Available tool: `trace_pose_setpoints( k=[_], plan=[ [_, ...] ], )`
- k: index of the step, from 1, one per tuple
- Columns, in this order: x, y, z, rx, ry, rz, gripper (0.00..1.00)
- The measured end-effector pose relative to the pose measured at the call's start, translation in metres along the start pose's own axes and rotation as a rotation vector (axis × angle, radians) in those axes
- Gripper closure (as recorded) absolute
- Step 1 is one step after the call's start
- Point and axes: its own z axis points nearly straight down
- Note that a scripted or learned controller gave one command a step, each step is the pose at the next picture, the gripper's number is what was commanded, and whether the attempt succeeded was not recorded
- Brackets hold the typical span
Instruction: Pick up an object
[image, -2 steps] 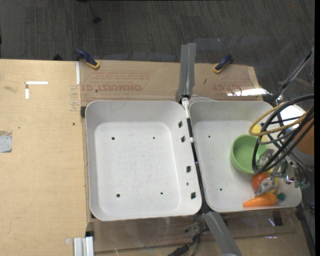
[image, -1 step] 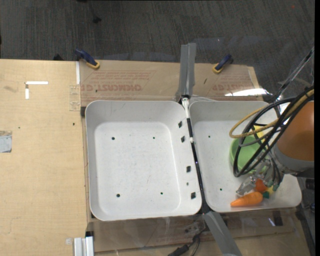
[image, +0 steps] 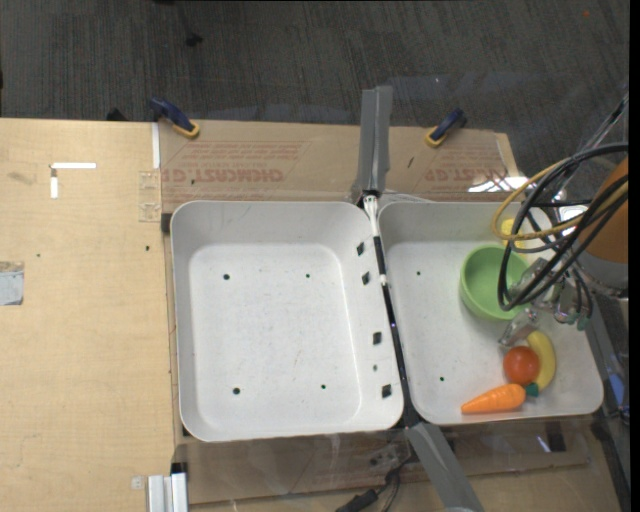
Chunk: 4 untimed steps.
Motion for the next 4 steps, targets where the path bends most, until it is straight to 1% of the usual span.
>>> trace_pose_setpoints(
  k=[1, 2, 3, 4],
  plan=[
    [0.067, -0.02, -0.002, -0.002, -0.007, -0.014, 0.0],
    [0.11, 0.08, -0.006, -0.005, -0.023, -0.517, 0.0],
    [-0.002, 0.059, -0.001, -0.002, -0.001, -0.532, 0.0],
    [-0.007, 0.145, 0.0, -0.002, -0.001, -0.305, 0.0]
  ],
)
